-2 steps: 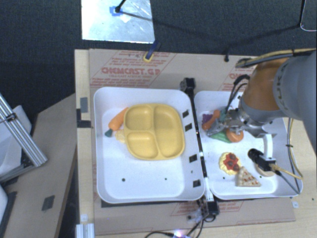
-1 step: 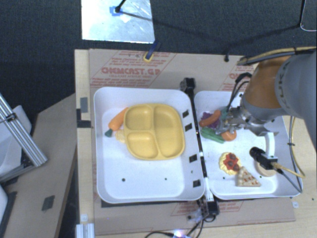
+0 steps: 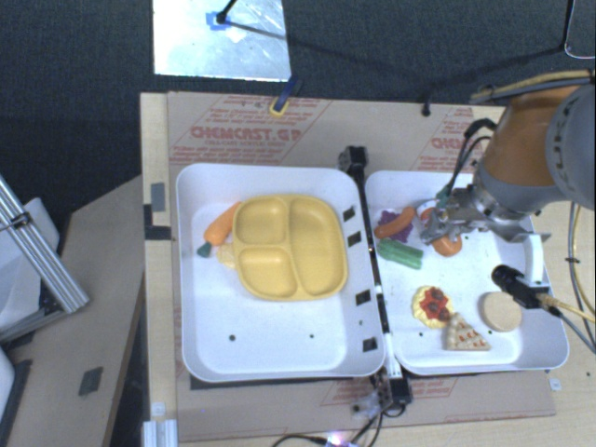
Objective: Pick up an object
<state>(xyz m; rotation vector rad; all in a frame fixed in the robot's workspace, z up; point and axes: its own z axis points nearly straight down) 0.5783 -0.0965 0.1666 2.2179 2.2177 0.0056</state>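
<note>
A: Where was the tool (image 3: 444, 231)?
B: Low over the right bin (image 3: 540, 343), at its far part, right over an orange piece (image 3: 450, 245) that lay just beside a green stick (image 3: 400, 254). I could not tell whether its fingers were spread or closed, nor whether the orange piece sat between them.
A: What else lay near that green stick?
B: A purple-and-orange item (image 3: 395, 220) just behind it. Toward the camera from it were a red-and-yellow round (image 3: 432, 305), a pizza slice (image 3: 464, 335) and a tan disc (image 3: 501, 312).
A: And across the divider?
B: The left bin (image 3: 209, 343) held a yellow compartment plate (image 3: 284, 247), with a carrot (image 3: 221, 224) touching its left edge. Both bins sat on the tabletop (image 3: 102, 277).
</note>
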